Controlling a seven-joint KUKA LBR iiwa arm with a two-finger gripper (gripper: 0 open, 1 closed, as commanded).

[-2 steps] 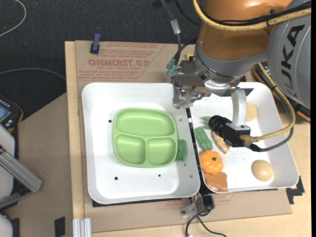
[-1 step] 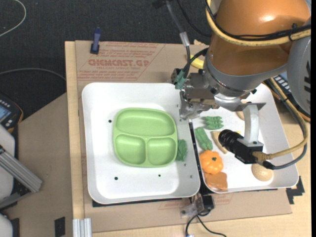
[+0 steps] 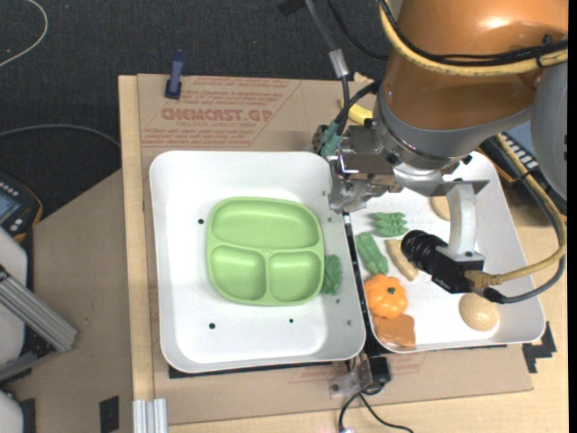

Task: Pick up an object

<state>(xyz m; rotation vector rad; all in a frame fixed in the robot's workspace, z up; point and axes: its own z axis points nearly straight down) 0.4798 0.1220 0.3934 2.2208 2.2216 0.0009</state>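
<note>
My gripper (image 3: 348,195) hangs under the big grey and orange wrist, over the rim between the two bins near their far end. In the left bin (image 3: 173,242) lies a light green divided plate (image 3: 265,249), with a small dark green piece (image 3: 332,274) against its right edge. The right bin (image 3: 521,251) holds a leafy green toy (image 3: 389,224), a green pod (image 3: 370,253), an orange pumpkin (image 3: 386,296), an orange slab (image 3: 397,330) and a beige egg shape (image 3: 478,312). The arm hides much of the right bin's far half.
A black cylinder on a white bracket (image 3: 438,260), cabled to the arm, hangs over the middle of the right bin. Both bins sit on a cardboard sheet (image 3: 216,111). A blue clip (image 3: 174,75) lies at its far left edge.
</note>
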